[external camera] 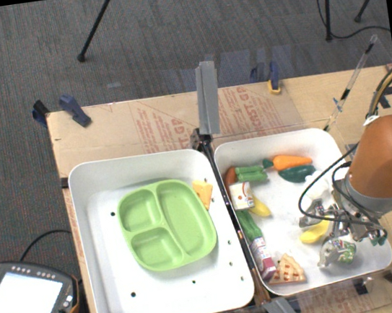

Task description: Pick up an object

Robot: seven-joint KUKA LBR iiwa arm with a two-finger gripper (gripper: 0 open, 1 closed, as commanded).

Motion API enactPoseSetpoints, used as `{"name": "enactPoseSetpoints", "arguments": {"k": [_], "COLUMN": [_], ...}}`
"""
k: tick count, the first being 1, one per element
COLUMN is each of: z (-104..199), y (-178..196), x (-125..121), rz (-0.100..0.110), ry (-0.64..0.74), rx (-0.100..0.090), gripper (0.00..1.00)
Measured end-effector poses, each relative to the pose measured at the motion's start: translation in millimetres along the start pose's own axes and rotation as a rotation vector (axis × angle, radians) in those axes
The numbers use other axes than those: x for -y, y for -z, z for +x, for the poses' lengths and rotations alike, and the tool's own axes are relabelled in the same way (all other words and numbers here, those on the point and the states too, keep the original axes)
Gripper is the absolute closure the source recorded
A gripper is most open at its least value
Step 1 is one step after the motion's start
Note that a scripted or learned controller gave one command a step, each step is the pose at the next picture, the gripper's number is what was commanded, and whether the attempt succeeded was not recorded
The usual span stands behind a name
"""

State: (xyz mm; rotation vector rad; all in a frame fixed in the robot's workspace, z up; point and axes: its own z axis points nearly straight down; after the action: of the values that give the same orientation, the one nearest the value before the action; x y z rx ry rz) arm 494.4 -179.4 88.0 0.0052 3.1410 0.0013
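We found the gripper (339, 249) low in the right bin (325, 141), near that bin's front right corner, under the orange band (382, 157) of the arm; whether it was spread or closed we could not tell, since cables and wrist hardware cluttered that spot, and we saw nothing plainly held. The nearest candidate, in our judgement, was the banana (315, 233), which lay just beside the gripper, toward the bin's middle and a little farther back; its long axis ran roughly across the bin, side to side, tilted slightly. So the coming move, as we read it, turned on a short shift toward the bin's centre, with the closing direction set across that long axis. A pizza slice (291, 270) lay near the bin's front wall, farther from the gripper toward the divider; a carrot (291, 161) and green vegetables (251, 174) sat well apart at the bin's back. A green plate (167, 224) filled the middle of the left bin (94, 204), well apart from the gripper, on the far side of the right bin's divider wall.
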Motion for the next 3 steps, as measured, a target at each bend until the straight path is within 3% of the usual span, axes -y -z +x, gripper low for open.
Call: {"name": "enactPoseSetpoints", "arguments": {"k": [1, 2, 3], "z": [18.2, -62.0, -12.8], "y": [-1.2, -0.7, -0.1], "x": [32.6, -14.4, 26.2], "rz": [-0.001, -0.002, -0.006], "ry": [0.009, 0.019, 0.151], "rx": [-0.002, 0.002, -0.001], "gripper": [0.00, 0.00, 0.00]}}
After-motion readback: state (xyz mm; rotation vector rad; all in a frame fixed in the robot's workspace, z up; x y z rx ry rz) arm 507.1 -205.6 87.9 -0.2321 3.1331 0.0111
